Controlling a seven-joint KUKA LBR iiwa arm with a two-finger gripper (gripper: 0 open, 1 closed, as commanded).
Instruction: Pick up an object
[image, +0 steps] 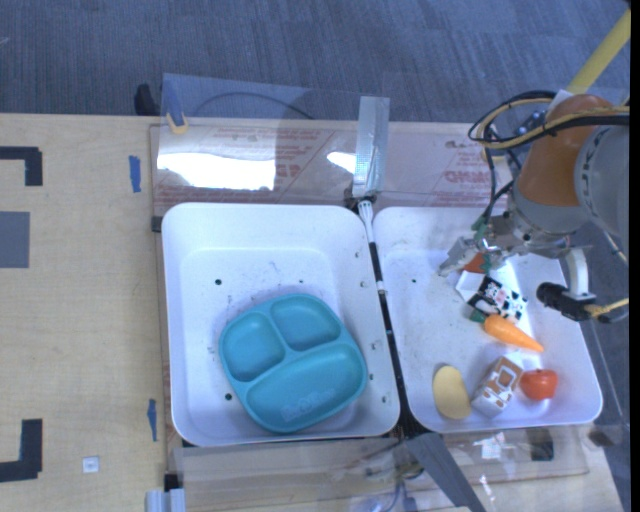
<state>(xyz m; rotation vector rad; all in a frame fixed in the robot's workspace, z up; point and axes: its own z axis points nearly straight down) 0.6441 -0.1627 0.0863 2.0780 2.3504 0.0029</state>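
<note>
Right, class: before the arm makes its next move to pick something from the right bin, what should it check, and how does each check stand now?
1. Gripper over right bin: ok.
2. Jaws open or shut: cannot tell.
3. Anything held: cannot tell.
4. Nearest target, cow toy, free-standing: not ok, it touches the carrot.
5. Yellow piece has free space to its left: ok.
6. Tomato away from wall: not ok, near the corner.
</note>
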